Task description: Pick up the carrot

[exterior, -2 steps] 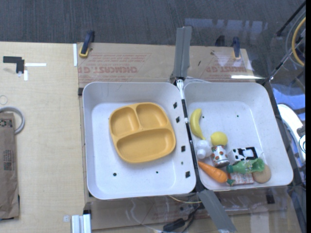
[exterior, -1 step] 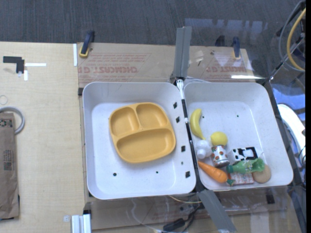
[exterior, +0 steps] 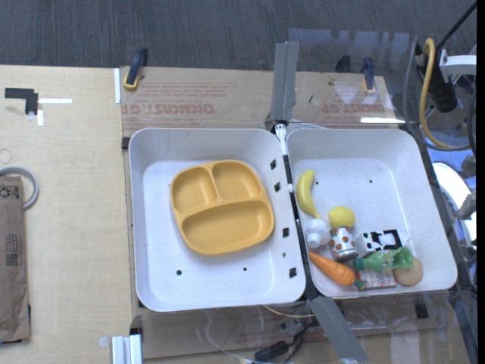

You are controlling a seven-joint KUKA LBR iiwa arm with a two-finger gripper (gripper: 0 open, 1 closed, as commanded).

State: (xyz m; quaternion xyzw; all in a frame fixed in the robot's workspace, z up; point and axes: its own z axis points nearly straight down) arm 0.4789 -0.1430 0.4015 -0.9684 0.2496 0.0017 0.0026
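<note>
The carrot (exterior: 332, 268) is orange and tapered. It lies flat in the right bin (exterior: 379, 174), near that bin's front left corner, with its thin tip pointing back and left. A small patterned can (exterior: 343, 243) stands just behind it, and a green leafy toy (exterior: 386, 261) touches its thick end on the right.
Also in the right bin are a banana (exterior: 305, 193), a lemon (exterior: 342, 217), a white piece (exterior: 314, 233), a black-and-white block (exterior: 381, 240), a pink packet (exterior: 375, 280) and a brown round item (exterior: 409, 273). The left bin (exterior: 151, 226) holds a yellow divided plate (exterior: 222, 207).
</note>
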